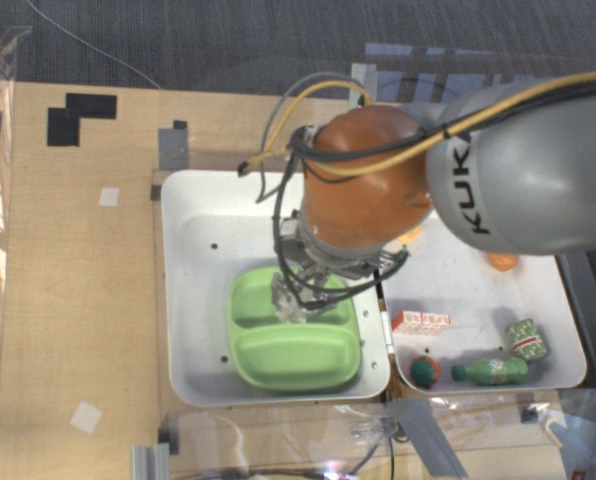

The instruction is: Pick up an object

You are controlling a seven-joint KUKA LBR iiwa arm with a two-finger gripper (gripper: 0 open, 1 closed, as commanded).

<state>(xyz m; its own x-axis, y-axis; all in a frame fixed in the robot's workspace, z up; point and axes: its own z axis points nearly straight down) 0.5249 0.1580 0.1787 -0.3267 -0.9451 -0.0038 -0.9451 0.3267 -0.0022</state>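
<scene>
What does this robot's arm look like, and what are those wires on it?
The arm is a thick, rounded grey tube with dark "KUKA" lettering on its side. Near the wrist sits a bulging orange band. Yellow and black cables loop over it, running down to the small metallic end effector beneath, which is ringed by thin black wires.

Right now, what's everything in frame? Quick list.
green tray: 1, light green, two compartments, in the left bin.
left bin: 1, white, centre of bench.
right bin: 1, white, beside the left bin.
green bottle: 1, green, lying near the right bin's front wall.
small ball: 1, red and green, front left corner of the right bin.
red-white packet: 1, right bin, left side.
green can: 1, green and white, right bin.
orange item: 1, right bin, partly hidden by the arm.
arm: 1, grey with orange band.
tool: 1, over the green tray's rear compartment.
</scene>
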